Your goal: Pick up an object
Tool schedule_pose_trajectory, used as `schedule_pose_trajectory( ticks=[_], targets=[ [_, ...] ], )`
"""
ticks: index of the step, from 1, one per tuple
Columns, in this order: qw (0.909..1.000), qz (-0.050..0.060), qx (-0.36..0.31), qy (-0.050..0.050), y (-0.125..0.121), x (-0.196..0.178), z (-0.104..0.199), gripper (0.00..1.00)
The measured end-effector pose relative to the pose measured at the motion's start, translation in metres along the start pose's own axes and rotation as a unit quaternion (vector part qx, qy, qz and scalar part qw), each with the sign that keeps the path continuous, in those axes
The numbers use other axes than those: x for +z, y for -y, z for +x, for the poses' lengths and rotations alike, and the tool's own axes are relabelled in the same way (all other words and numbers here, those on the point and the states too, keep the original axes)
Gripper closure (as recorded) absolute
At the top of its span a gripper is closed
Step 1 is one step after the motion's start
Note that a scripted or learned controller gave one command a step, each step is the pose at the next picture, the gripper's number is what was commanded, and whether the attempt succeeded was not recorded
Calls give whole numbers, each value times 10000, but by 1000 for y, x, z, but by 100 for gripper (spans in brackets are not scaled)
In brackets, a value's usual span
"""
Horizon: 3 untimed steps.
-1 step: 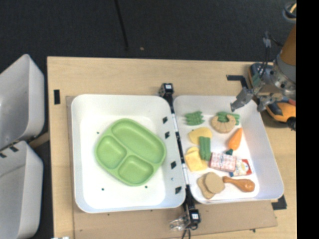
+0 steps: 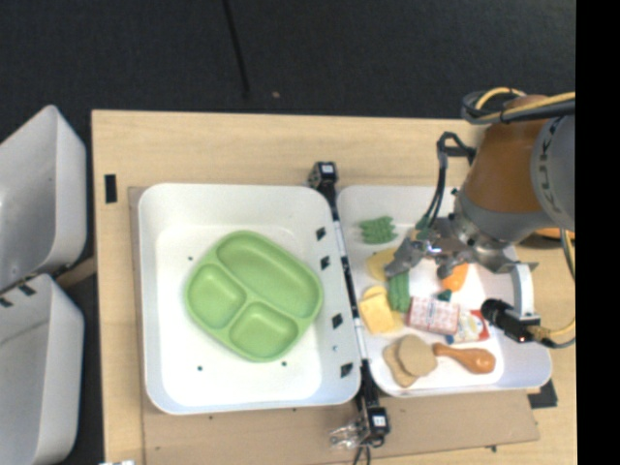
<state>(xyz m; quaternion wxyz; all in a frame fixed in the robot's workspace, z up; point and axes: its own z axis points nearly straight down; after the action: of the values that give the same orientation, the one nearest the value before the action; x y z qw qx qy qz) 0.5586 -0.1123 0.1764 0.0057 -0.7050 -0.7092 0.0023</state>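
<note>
1. Objects (image 2: 431, 313) heaped in right bin (image 2: 528, 371), lower right of frame; wooden spoon (image 2: 465, 358) at bottom.
2. Green divided plate (image 2: 254, 295) in left bin (image 2: 165, 376), centre-left.
3. Gripper (image 2: 415, 257) over the heap; finger spread cannot be told, nothing seen held.

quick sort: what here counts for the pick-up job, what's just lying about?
In play:
gripper, low over the right bin
green piece under it
yellow block
orange piece
small printed box
wooden spoon

Lying about:
green divided plate in the left bin
</note>
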Motion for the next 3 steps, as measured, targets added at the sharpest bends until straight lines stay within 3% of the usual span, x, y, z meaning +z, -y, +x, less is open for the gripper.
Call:
schedule_pose_trajectory(
  ticks=[1, 2, 3],
  targets=[
    [9999, -128, 28, 46, 51, 74, 6, 0],
    [9999, -101, 4, 35, 68, -29, 108, 0],
    [10000, -79, 30, 24, 67, -34, 105, 100]
  ],
)
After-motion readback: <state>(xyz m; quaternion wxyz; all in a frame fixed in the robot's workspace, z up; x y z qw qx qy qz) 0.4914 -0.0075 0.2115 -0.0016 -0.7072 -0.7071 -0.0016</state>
